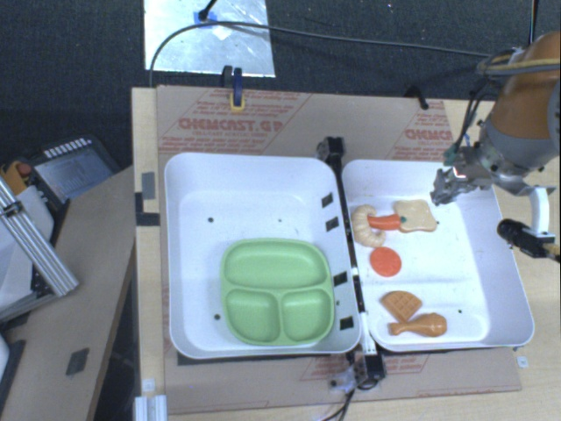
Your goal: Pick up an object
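Bench: I see a brown board (263, 117) printed with red lettering under two shallow white bins, dark carpet behind it.
Left bin (188, 235): I find a green tray (276, 289) with three compartments, lying toward the near side.
Right bin (504, 288): holds all the small food pieces (six by my count).
Carrot (386, 221): orange with a green tip, lying crosswise between a pale curved piece (360, 226) and a slice of bread (416, 215), touching both.
Orange disc (385, 261): flat, just below the carrot group, apart from it.
Waffle piece (401, 304): brown, near the front wall.
Drumstick (419, 326): brown, just in front of the waffle piece, touching or nearly so.
Arm: reaches in from the right, grey with the orange band (530, 103) high at the frame edge.
Gripper (445, 185): above the far right part of the right bin, just beyond the slice of bread; I cannot tell whether the fingers are spread or closed, and I see nothing between them.
Clamp (235, 90): blue and yellow, on the far edge of the board.
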`<action>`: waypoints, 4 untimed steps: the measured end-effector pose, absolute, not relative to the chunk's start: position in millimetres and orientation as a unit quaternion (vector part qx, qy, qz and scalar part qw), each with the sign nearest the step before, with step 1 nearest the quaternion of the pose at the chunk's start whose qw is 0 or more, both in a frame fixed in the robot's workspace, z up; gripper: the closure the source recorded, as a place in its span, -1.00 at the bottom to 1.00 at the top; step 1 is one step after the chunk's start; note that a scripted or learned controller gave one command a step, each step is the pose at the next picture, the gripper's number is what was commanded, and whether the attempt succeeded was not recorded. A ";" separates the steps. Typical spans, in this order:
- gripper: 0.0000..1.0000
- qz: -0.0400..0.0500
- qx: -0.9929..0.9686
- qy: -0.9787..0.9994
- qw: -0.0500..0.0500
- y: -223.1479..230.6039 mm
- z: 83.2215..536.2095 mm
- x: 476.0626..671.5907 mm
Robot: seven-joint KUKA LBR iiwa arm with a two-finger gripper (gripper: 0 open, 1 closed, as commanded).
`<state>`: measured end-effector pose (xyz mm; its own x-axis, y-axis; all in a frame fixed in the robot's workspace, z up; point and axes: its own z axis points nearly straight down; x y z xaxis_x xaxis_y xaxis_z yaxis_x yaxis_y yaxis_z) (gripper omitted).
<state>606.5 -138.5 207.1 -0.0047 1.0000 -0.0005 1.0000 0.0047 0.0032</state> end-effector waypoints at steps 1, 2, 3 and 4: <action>1.00 0.002 0.704 0.711 0.000 -79.5 216.5 604.4; 1.00 0.001 0.704 0.711 0.000 -21.0 209.8 611.5; 1.00 0.002 0.703 0.711 0.000 42.9 212.2 617.9; 1.00 0.002 0.704 0.711 0.000 93.5 231.3 621.8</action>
